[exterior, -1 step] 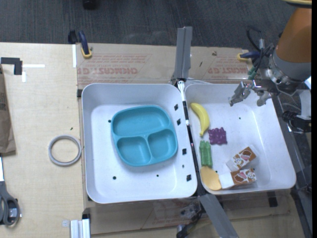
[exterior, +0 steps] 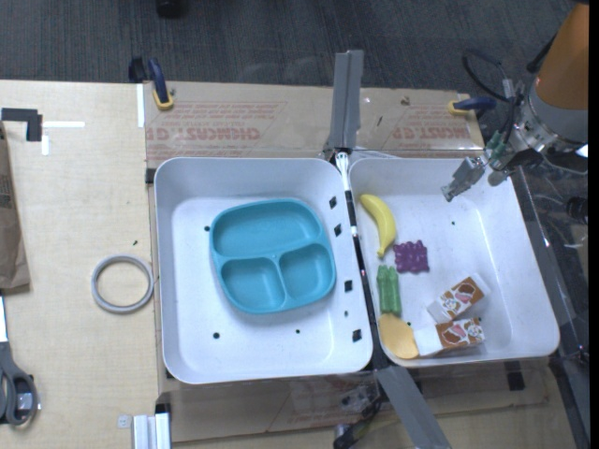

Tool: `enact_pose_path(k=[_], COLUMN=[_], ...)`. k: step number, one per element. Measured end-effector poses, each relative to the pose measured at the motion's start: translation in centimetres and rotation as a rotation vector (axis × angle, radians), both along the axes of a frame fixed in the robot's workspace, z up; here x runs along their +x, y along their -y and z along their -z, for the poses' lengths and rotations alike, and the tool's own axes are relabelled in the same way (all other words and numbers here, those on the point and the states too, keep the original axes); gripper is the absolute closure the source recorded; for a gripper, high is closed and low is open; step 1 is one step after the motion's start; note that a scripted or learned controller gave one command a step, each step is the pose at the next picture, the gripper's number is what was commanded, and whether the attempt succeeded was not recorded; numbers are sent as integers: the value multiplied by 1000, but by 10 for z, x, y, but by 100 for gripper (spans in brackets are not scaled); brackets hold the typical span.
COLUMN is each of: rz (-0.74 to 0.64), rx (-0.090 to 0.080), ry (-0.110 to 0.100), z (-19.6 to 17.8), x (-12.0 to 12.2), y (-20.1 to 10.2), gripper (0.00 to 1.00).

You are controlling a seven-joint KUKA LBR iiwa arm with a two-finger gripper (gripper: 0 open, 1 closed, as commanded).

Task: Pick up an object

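- Yellow banana (exterior: pixel 378 221) looks like the closest grab: it sits in the right bin (exterior: pixel 524 251), near the divider, long axis running roughly up-down in the view.
- Gripper (exterior: pixel 456 186) hovers over the bin's upper right area, so the banana lies to its left and a bit toward the camera.
- Can't tell how the gripper is set, too small and blurry, and nothing is visibly in it.
- Purple grapes (exterior: pixel 411 256), a green veggie (exterior: pixel 388 289) and two snack boxes (exterior: pixel 459 314) sit further down.
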State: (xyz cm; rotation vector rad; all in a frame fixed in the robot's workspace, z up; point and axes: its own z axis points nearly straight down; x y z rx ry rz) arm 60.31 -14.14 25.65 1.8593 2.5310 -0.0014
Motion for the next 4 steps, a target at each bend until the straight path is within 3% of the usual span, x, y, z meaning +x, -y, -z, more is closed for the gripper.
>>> enact_pose_path(k=[1,2,3,4], rz=[-64,-352,-518,-694], rx=[1,0,1,1], ry=[-2,2,-1,0], z=[66,-5,65,65], x=[10,-6,-15,-59], y=[-65,-67,-86,-89], gripper=[0,0,0,0])
